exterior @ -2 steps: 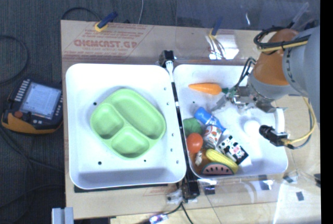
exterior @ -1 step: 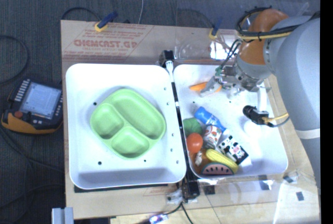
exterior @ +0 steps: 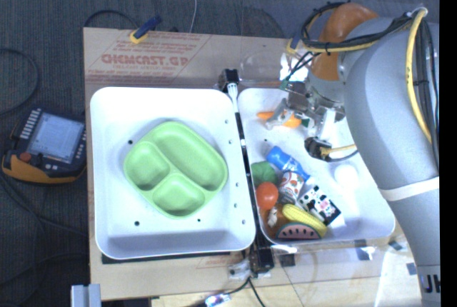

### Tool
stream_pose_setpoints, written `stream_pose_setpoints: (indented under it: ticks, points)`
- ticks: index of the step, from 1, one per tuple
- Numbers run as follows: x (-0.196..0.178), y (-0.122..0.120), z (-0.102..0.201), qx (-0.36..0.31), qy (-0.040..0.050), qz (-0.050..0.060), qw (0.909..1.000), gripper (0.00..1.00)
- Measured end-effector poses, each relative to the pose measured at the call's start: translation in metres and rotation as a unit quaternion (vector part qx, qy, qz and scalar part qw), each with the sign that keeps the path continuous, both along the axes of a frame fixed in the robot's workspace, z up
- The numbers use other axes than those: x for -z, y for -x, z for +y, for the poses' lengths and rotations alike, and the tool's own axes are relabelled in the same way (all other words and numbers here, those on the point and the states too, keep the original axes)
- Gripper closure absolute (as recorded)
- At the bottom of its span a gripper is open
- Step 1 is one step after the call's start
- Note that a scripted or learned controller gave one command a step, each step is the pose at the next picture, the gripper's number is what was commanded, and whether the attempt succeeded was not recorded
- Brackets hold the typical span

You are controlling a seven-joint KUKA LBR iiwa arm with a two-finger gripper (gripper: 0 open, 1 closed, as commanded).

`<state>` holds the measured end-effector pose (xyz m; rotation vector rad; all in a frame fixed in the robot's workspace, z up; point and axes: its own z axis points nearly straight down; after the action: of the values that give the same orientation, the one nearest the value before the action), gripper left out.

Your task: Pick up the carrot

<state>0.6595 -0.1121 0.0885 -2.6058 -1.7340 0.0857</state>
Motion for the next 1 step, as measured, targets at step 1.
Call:
stream_pose_setpoints:
  ticks: [1]
  points:
    - [0.0002, 0.0013, 0.0055, 0.088, -0.0054, 0.008, 0.9961, 0.00]
